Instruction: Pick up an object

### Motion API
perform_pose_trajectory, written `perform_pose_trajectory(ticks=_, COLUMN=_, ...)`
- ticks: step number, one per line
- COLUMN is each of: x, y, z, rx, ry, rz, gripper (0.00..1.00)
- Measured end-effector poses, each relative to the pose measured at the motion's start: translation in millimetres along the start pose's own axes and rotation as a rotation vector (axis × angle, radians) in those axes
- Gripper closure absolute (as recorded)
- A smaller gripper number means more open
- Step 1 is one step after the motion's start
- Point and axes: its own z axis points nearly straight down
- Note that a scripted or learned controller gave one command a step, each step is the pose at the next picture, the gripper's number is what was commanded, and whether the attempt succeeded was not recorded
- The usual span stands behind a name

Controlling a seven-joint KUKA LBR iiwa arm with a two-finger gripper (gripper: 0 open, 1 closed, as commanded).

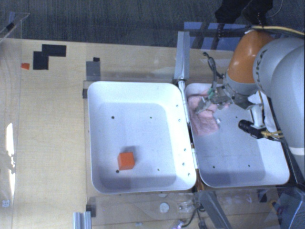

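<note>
An orange cube (126, 161) lies in the left bin (102, 128), towards its near left corner. A soft pink object (204, 120) rests at the far left end of the right bin (248, 175). My gripper (209, 104) reaches in from the right and sits low over the far edge of the pink object, touching or almost touching it. The grey arm with its orange band (248, 51) covers the far right part of that bin.
A metal divider post (181, 56) stands between the bins at the back. A black fitting with cables (252, 128) hangs off the arm over the right bin. Black and orange markers (45, 56) lie on the wooden bench at far left.
</note>
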Motion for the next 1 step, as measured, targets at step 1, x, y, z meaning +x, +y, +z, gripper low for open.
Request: perform_pose_trajectory(ticks=1, x=10.9, y=-43.3, z=-1.5, rx=-0.001, ry=0.001, rz=-0.045, gripper=0.0)
